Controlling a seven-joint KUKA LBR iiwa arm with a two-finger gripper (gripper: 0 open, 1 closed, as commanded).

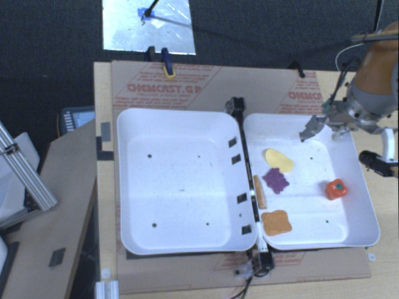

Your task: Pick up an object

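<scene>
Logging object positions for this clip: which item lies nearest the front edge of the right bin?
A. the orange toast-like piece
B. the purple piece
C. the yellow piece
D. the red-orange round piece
A: the orange toast-like piece lies nearest the front wall of the right bin, below the others.

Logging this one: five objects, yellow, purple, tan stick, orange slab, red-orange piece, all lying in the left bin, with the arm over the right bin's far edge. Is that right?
Not quite. The camera view shows all five in the right bin: yellow piece, purple piece, tan stick, orange slab, red-orange piece. The rest stands.
</scene>
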